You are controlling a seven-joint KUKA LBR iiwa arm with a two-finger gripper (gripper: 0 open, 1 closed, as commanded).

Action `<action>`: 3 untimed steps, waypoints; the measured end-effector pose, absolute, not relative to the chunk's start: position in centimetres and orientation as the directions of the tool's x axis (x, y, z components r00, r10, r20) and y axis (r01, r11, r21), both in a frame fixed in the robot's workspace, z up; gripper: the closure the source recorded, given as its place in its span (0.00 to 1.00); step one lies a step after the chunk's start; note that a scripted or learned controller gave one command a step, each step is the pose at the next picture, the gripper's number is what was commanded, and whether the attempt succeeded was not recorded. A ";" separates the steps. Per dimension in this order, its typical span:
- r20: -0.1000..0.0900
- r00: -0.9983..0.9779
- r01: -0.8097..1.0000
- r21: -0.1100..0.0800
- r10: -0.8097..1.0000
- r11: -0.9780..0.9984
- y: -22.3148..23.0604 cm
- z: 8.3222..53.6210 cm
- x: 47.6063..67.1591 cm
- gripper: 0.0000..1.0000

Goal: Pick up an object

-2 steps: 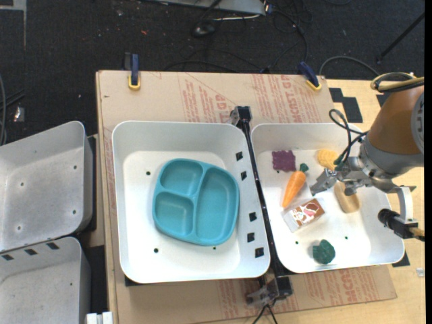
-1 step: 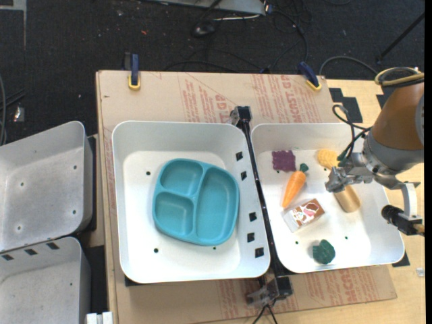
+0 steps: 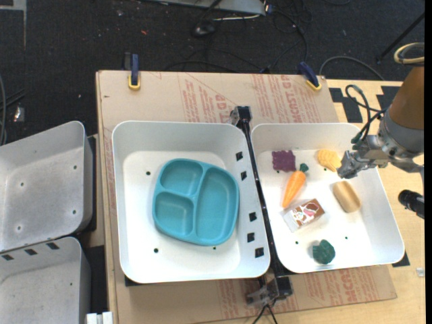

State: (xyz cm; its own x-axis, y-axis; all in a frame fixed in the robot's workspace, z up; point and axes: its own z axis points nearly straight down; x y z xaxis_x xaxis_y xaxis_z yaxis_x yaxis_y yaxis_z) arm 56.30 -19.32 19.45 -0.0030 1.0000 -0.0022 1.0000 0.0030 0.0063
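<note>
Camera view: pincer (image 3: 346, 169) state unclear, above smooth tan loaf (image 3: 346, 196) beside tapered carrot (image 3: 293, 187).

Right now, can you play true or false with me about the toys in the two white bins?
1. The blue plate with sections sits in the left bin. True.
2. The carrot lies in the same bin as the blue plate. False: it lies in the right bin.
3. The end effector is over the right bin, near the tan bread roll. True.
4. The green toy is at the far end of the right bin. False: it sits at the near end, closest to the camera.
5. A purple toy sits beyond the carrot. True.
</note>
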 end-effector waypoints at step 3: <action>0.000 -0.006 1.000 0.000 1.000 0.006 -14.9 26.3 57.6 1.00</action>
